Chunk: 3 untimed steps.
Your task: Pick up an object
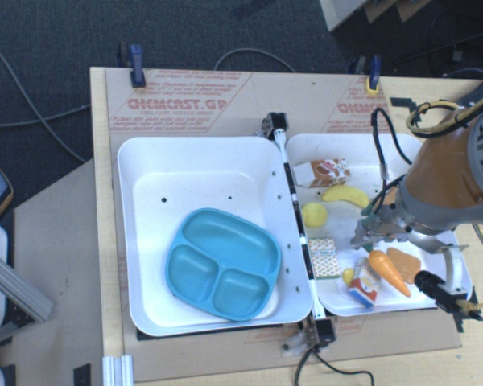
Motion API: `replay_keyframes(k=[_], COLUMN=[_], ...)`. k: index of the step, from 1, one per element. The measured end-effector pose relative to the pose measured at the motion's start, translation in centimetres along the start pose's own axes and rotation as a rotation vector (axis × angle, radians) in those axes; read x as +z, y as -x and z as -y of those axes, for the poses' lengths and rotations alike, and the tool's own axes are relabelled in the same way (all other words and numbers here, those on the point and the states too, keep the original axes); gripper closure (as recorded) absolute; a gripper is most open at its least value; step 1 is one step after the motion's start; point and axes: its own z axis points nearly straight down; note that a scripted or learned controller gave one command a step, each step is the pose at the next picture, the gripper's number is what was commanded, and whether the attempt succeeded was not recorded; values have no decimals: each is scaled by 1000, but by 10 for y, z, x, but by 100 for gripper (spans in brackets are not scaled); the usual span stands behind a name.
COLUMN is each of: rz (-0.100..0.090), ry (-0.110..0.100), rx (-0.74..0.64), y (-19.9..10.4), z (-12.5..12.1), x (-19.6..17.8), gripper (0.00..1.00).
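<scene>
Carrot (389, 273) lies slantwise toward the right bin's (346, 302) front edge, just beside our gripper (369, 233), whose grip we cannot tell.

A robotics lab: clamped bench board (225, 95), trailing cables (32, 115), two white bins (145, 167) under a robot arm (447, 175).
</scene>
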Motion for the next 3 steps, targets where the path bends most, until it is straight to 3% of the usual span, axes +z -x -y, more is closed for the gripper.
replay_keyframes(k=[1, 2, 3], rz=[6, 1, 6], ry=[13, 0, 13], rx=[0, -5, -2], y=[20, -5, 8], z=[5, -29, -30], x=[-73, -11, -82], gripper=[100, 100, 100])
